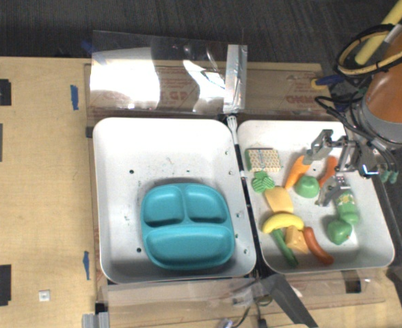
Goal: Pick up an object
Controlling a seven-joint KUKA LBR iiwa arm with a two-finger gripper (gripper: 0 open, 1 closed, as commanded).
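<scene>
**Overhead, the pincer hung spread above the toy food**

The pincer [331,168] hovered over the right bin [382,248], its two metal fingers [319,145] set apart, with nothing between them. Between and just below the fingers showed an orange carrot-like piece [330,168]; whether the pincer touched it could not be told. Just to the pincer's left lay a round green toy [307,187], and beyond that a longer carrot [295,171] on a slant. Farther left again sat a pale waffle-patterned block [264,159], with a small green leafy piece [261,182] beneath it.

Below the pincer were two more green pieces, one [346,209] above the other [338,231]. Down and to the left lay a yellow block [278,199], a banana [283,222], a green pod [285,247], an orange wedge [297,240] and a red sausage [316,245], all packed close together.

Well to the left, in the other bin [119,149], rested a teal divided plate [186,225]. Behind the pincer the grey arm with its orange band [392,94] rose toward the upper right, with yellow and black cables [372,46] looped above it.
</scene>
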